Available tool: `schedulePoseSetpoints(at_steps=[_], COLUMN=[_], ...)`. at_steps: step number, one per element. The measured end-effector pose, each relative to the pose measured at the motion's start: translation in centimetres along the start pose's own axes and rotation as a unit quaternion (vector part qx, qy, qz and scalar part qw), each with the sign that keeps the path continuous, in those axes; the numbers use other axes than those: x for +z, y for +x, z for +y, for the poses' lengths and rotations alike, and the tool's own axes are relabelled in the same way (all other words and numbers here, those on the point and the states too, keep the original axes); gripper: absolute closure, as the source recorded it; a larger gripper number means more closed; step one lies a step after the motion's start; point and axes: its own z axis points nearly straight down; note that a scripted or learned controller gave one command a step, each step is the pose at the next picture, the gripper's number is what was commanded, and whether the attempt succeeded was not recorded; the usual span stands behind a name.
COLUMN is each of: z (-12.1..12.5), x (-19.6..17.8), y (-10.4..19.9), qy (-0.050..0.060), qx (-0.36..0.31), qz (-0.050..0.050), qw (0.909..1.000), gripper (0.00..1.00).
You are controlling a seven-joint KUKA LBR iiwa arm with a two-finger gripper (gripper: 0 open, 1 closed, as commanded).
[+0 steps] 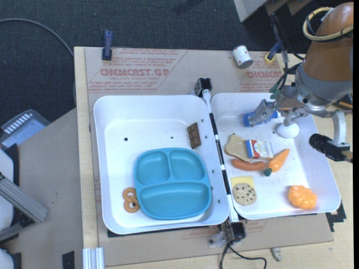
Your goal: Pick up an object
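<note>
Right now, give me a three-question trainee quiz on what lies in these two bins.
1. True or false: the blue divided plate lies in the left bin.
2. Which thing lies against the plate's left edge? A) carrot B) pretzel C) cookie
3. Fill in: the gripper hangs over the ____ bin.

Key
1. True.
2. B: the pretzel touches the plate's left edge; the carrot and the cookie lie in the right bin.
3. Right, near that bin's far edge, close to a blue thing and a white one.
</note>
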Motion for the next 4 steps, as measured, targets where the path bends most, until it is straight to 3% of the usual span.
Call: schedulePoseSetpoints(at_steps=[1,2,3,4], z=[-0.5,-0.3,-3.4,-6.6], x=[5.5,13.9,14.5,14.6], y=[-2.4,-0.1,-0.2,-0.1], qy=[0.001,-0.004,-0.012,-0.011], qx=[0.0,0.0,0.0,0.0], qz=[0.0,-0.001,-0.005,-0.004], qw=[1.0,1.0,0.9999,0.9999], gripper=[0.0,0.0,0.0,0.0])
